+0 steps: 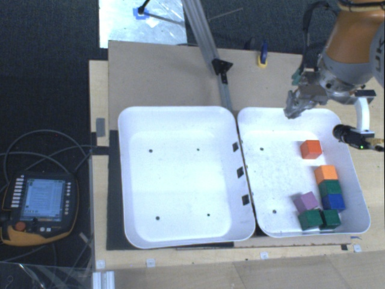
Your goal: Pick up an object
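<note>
Dark carpet surrounds a brown bench (162, 71) bearing two white bins. The gripper (293, 108) hangs over the right bin's (271, 161) far rim; whether it's open or closed, I cannot tell. The blocks sit right: orange-red block (310, 149) alone, then orange block (326, 173), green, blue and purple clustered near. A teach pendant (39, 206) lies far left.

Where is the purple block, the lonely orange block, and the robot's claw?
purple block (307, 201), camera view, on its top face.
lone orange block (310, 149), camera view, on its top face.
gripper (295, 108), camera view, at its tip above the right bin's far edge.
</note>
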Robot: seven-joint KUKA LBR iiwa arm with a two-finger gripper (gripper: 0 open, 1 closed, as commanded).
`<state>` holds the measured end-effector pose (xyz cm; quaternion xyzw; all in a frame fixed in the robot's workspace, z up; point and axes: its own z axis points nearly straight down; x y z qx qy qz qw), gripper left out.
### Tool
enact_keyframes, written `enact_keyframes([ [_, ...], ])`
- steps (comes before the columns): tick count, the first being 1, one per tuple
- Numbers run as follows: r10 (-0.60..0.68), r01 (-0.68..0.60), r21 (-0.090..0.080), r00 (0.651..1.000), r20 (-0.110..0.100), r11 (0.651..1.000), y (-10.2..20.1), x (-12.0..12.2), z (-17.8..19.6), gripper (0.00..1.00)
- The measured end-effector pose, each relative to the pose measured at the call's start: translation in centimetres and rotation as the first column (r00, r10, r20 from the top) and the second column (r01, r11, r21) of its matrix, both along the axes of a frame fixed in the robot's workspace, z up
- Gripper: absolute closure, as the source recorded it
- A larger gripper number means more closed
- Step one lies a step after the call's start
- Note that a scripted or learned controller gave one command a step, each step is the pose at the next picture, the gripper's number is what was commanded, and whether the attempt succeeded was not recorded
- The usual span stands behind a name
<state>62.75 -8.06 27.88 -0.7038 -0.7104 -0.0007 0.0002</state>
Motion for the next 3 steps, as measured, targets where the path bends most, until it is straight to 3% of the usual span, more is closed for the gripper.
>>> enact_keyframes([
  [3, 0.001, -0.001, 0.001, 1.0, 0.0, 1.0, 15.4, -1.7, -1.8, 1.0],
])
